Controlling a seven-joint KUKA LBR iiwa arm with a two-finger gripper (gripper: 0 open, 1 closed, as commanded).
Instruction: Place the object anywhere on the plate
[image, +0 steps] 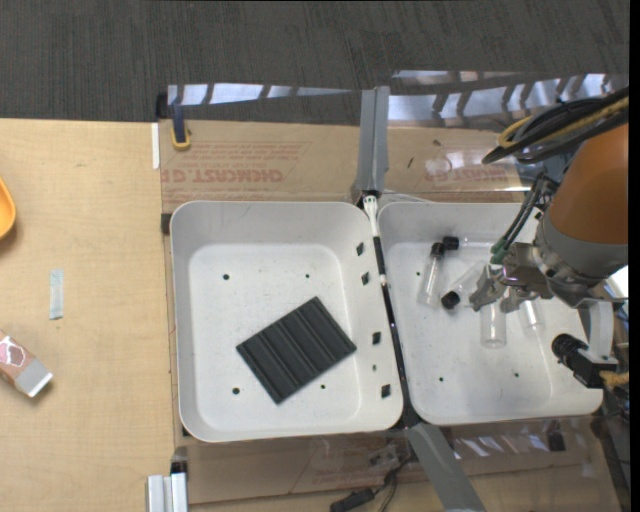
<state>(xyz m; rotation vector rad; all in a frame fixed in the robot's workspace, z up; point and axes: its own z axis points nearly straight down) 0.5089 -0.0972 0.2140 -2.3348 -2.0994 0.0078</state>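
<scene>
In right bin (420, 400) | hand (497, 290) beside tubes (432, 272), grip unclear | plate (296, 349) unobstructed

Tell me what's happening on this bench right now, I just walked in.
A grey robot arm reaches in from the right over the right-hand bin. Its gripper hangs among a few clear plastic vials with black caps lying on that bin's floor. Whether it actually has one is hard to tell from this angle. The dark ribbed plate lies tilted in the left bin with nothing on it, so the placing step is not yet done.
</scene>
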